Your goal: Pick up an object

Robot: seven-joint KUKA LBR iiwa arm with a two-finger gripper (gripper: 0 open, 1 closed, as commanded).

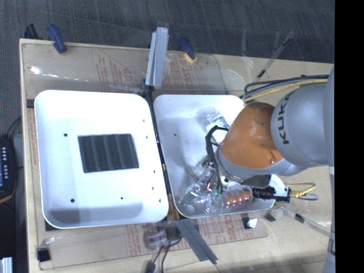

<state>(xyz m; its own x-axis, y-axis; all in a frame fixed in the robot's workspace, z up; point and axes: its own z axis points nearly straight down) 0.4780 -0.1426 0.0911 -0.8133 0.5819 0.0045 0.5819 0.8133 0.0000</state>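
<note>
A dark grey carpeted floor [170, 10] is seen along the top and down the left side. A pale wooden bench [91, 67] is laid over it, covered with a clear sheet printed in red lettering. Blue clamps [57, 37] are fixed along the far edge, and a grey metal bar [156, 56] is stood up there too.

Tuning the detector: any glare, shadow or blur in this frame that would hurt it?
Camera view: left bin is nearly blown out white, with a soft shadow along its lower inner wall; the clear items in the right bin show speckled highlights and smear together, edges hard to separate; the arm hides much of that bin; the whole frame is soft and low in detail.
</note>
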